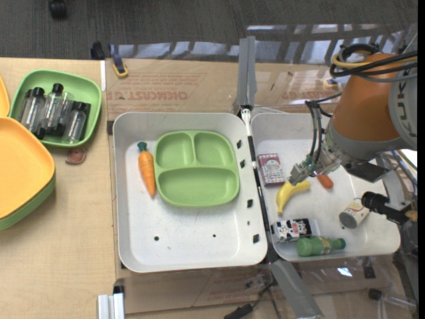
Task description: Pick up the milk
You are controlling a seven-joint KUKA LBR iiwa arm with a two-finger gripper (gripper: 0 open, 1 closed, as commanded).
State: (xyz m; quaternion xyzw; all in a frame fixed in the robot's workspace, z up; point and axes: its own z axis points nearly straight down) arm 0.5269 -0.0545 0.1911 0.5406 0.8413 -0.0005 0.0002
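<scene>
The milk [293,229] is a small carton with black and white cow patches, lying on its side at the near left of the right bin [388,241]. My gripper [301,173] hangs over the middle of that bin, just above the upper end of a yellow banana [291,193]. It is well behind the milk and apart from it. Nothing shows in its grasp. The arm's orange band [365,105] rises behind it at the right.
In the right bin, a green bottle [320,246] lies beside the milk. There is also a red-and-white box [270,169], a small orange piece [325,181] and a white cup [354,213]. The left bin [133,244] holds a green divided plate [196,168] and a carrot [147,169].
</scene>
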